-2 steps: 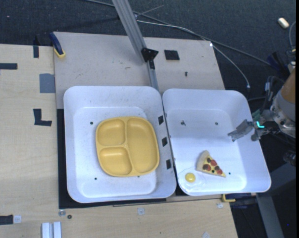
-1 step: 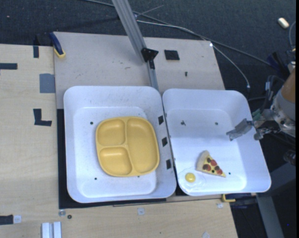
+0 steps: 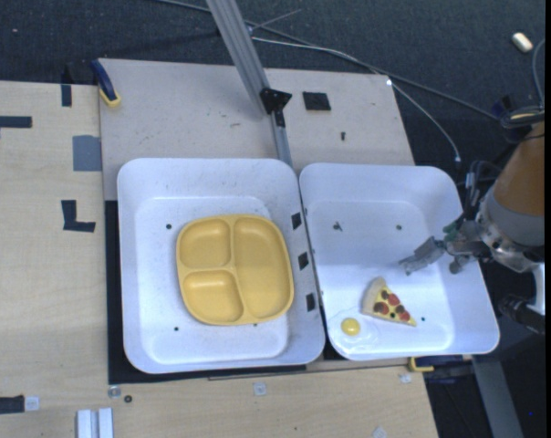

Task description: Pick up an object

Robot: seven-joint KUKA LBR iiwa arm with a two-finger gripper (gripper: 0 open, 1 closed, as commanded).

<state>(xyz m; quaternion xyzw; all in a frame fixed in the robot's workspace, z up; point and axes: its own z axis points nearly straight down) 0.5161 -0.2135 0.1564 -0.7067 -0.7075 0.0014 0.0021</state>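
Observation:
A toy pizza slice (image 3: 389,303) lies in the right bin (image 3: 367,194), near its front edge. Just to its left is a small fried egg toy (image 3: 350,328) with a yellow yolk. A yellow divided plate (image 3: 234,269) rests in the middle of the left bin (image 3: 148,245). My gripper (image 3: 437,261) hangs low over the right side of the right bin, above and to the right of the pizza slice. It is open, and nothing sits between its fingers.
The arm's orange band (image 3: 522,176) is at the right edge, beyond the right bin's wall. A slanted metal rod (image 3: 244,48) runs down to the gap between the bins. Cables (image 3: 412,89) cross the dark floor behind.

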